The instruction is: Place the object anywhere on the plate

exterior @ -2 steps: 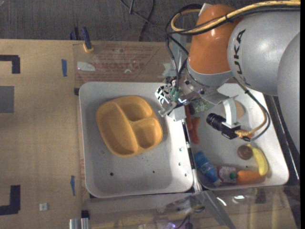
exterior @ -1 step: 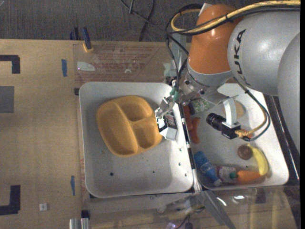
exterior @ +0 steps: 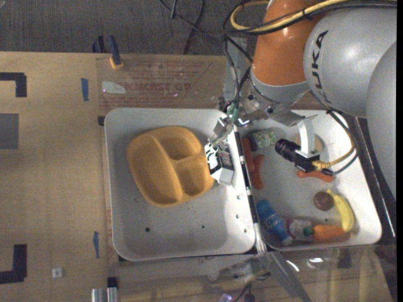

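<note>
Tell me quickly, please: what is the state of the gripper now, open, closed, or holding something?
Gripper: it sits at the right edge of the yellow plate, but its state cannot be told from this view.

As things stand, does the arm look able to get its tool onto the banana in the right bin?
Probably yes. The banana lies uncovered near the right bin's outer wall, beside a brown disc and an orange carrot-like toy. The tool hangs by the yellow plate.
</note>
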`<state>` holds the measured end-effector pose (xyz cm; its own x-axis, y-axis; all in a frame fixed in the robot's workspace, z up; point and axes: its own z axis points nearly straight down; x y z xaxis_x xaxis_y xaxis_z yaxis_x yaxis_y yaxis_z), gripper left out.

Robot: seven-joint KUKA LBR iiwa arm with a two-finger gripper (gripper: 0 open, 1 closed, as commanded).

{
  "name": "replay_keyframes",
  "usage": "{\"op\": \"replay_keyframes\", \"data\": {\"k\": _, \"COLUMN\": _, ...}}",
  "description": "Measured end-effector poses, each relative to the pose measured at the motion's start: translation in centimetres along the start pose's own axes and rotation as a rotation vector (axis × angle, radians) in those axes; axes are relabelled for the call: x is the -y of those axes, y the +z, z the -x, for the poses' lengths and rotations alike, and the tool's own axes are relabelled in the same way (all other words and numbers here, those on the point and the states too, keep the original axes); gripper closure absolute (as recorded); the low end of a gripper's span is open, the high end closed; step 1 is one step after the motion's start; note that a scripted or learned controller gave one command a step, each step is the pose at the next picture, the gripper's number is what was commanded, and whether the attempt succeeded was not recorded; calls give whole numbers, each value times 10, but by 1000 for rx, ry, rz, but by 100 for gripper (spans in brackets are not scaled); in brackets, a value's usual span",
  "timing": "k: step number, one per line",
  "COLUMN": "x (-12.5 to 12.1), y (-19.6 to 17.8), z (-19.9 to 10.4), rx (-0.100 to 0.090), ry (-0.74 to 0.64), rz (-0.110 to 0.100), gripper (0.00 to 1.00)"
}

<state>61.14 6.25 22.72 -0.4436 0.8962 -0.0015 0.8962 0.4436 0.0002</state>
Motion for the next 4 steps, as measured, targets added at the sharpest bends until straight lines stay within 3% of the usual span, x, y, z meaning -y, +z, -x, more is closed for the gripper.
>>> {"op": "replay_keyframes", "data": {"k": 1, "x": 3, "y": 40, "z": -5, "rx": -3, "ry": -213, "rz": -3, "gripper": 0}}
{"op": "replay_keyframes", "data": {"k": 2, "x": 38, "y": 8, "z": -62, "rx": -3, "ry": -179, "rz": -3, "gripper": 0}}
{"op": "replay_keyframes", "data": {"k": 3, "x": 50, "y": -93, "z": -59, "rx": 0, "ry": -293, "rz": 0, "gripper": 0}}
{"op": "replay_keyframes", "data": {"k": 4, "x": 53, "y": -83, "z": -38, "rx": -2, "ry": -379, "rz": -3, "gripper": 0}}
